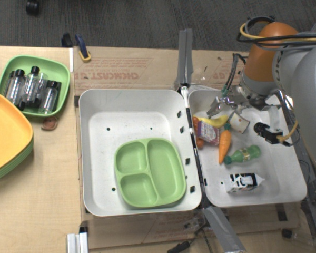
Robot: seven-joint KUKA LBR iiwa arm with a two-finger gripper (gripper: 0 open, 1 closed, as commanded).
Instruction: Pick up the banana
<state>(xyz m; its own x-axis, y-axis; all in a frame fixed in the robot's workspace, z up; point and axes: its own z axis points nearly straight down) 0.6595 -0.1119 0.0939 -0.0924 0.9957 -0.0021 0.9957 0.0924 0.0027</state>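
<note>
The yellow banana (217, 121) lies in the right bin (284, 186), near its back left part, resting on a purple and orange snack pack (207, 133). My gripper (223, 107) hangs just above and behind the banana, its fingers spread and nothing between them. The grey arm with its orange band (263, 51) comes in from the upper right.
An orange carrot (224, 145), a green bottle (244, 154), a small white cup (240, 124) and a black-and-white carton (244, 181) share the right bin. The left bin (95, 141) holds a green divided tray (149, 171). Orange plates and a green dish of bottles sit far left.
</note>
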